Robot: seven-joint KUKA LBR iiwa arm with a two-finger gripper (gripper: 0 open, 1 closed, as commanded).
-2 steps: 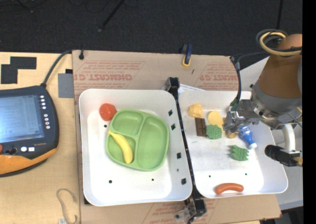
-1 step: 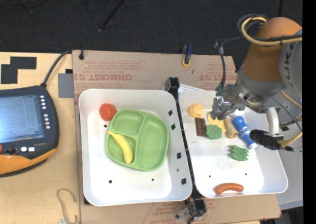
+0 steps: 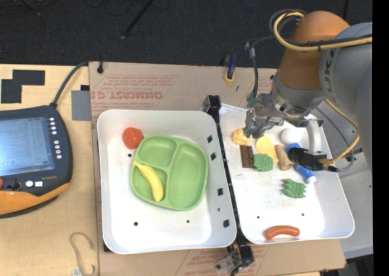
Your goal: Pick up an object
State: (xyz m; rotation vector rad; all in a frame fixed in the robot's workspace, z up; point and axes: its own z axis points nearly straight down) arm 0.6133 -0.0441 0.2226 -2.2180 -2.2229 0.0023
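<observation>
My gripper [image 3: 255, 127] hangs low over the far left part of the right bin [image 3: 331, 223], just above a yellow piece [image 3: 241, 138] and a pale yellow round thing [image 3: 265, 144]. Nothing shows between its fingers. Close by lie a brown block [image 3: 247, 157], a green studded piece [image 3: 264, 163], a tan piece [image 3: 283, 157], a blue and white thing [image 3: 301, 168], a second green piece [image 3: 294, 189] and an orange sausage [image 3: 282, 231]. The left bin [image 3: 115, 226] holds a green divided plate [image 3: 188, 177] with a banana [image 3: 150, 180] on it, and a red tomato [image 3: 132, 137].
A dark divider [image 3: 220, 171] runs between the two bins. A teach pendant [image 3: 33, 153] lies on the bench at the far left. A blue and yellow clamp [image 3: 230, 68] stands behind the bins.
</observation>
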